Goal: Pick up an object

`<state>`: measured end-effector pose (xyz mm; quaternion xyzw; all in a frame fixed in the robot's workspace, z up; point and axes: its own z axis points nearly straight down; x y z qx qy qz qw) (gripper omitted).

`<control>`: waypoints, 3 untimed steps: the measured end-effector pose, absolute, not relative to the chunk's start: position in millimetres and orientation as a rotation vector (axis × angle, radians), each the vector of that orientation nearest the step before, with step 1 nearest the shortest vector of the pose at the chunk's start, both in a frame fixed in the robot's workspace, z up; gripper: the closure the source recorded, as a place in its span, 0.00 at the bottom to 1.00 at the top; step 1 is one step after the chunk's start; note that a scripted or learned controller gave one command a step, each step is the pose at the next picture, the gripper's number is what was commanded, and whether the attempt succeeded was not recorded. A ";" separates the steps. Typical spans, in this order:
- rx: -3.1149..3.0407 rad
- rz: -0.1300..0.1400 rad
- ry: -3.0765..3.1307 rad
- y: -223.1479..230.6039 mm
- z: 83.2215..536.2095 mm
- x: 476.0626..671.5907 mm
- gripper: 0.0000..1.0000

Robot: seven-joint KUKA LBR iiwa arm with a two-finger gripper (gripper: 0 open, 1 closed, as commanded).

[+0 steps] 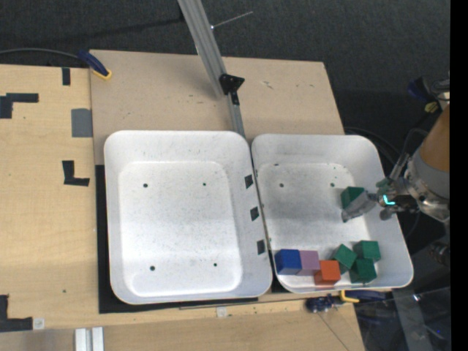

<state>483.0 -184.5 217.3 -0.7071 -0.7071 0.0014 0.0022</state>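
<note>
**Q:** Fingers (357, 210): open or closed?

**A:** It cannot be told. One grey finger shows at the tip of the gripper (363, 206), and it lies against the lower edge of the top block (353, 195). The other finger is hidden. Whether the block sits between the two is not visible.

**Q:** Describe the top block.

**A:** It is dark green and small, with flat faces and sharp corners. It is tilted, with one corner pointing up and left. Its surface is matt and carries no marking that can be read at this size.

**Q:** Where does it lie?

**A:** In the right bin (314, 141), near the right wall and about halfway down its length. It is well apart from the other pieces. Whether it rests on the floor or is raised off it cannot be judged.

**Q:** What else is in that bin?

**A:** A cluster along the near wall. From left to right there is a blue cube (288, 260), a purple cube (309, 260) touching it, and an orange cube (328, 270) just beside. Past these are three green pieces (363, 270) packed close together.

**Q:** And the arm (431, 167)?

**A:** It enters over the right rim, and the gripper reaches just inside the wall. The left bin (175, 139) lies alongside, touching the right bin at the middle.
</note>
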 end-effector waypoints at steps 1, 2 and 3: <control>-2.219 0.001 -2.222 -184.5 219.0 483.9 0.00; -2.217 0.006 -2.219 -187.4 174.0 487.0 0.00; -2.217 0.006 -2.218 -193.8 124.9 490.9 0.00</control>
